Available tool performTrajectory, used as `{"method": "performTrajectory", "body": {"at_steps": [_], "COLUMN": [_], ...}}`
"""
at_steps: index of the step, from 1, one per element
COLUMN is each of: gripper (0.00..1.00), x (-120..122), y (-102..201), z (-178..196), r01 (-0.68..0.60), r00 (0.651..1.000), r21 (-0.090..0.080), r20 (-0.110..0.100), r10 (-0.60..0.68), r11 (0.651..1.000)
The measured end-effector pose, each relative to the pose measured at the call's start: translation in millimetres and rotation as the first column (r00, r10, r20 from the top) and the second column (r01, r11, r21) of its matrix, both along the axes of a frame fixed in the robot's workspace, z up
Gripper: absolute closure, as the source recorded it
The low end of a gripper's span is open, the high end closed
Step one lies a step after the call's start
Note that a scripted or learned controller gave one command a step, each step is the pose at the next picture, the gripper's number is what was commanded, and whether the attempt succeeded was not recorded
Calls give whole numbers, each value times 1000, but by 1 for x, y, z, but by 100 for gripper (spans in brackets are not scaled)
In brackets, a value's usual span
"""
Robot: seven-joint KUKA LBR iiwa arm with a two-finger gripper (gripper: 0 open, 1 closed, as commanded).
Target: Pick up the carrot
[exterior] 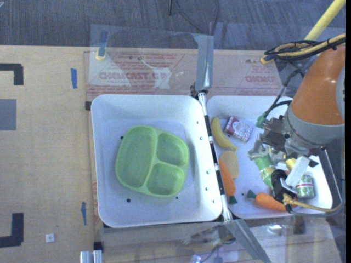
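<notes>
We begin at the left, where the tan surface (44, 147) carries blue tape marks. On it sits the left bin (104, 201), with a green three-section plate (151, 160) lying near its middle.

In the right bin (245, 106), along its left wall, we see a banana (221, 136), below it a pale rounded vegetable (230, 163), and just beside that a slim carrot (226, 181) lying lengthwise against the wall. A red and white packet (239, 129) lies near the banana's upper end.

Further right, a second, stubbier carrot (270, 202) lies near the bin's front edge, its green top pointing left. Just above it we see a green wrapped item (265, 171).

The end effector (262, 148) hangs over that green item, apart from both carrots. We cannot tell whether it is spread or closed. A small can (306, 187) stands at the far right, under the arm.
</notes>
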State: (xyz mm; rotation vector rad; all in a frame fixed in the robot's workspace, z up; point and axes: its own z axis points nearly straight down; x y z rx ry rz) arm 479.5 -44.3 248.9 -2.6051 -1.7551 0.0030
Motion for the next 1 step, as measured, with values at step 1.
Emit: {"method": "performTrajectory", "body": {"at_steps": [1], "gripper": [100], "x": [-1], "y": [-3], "z": [-49], "r01": [21], "r00": [1000], "r21": [1], "r20": [-3], "r10": [-21], "r11": [1000]}}
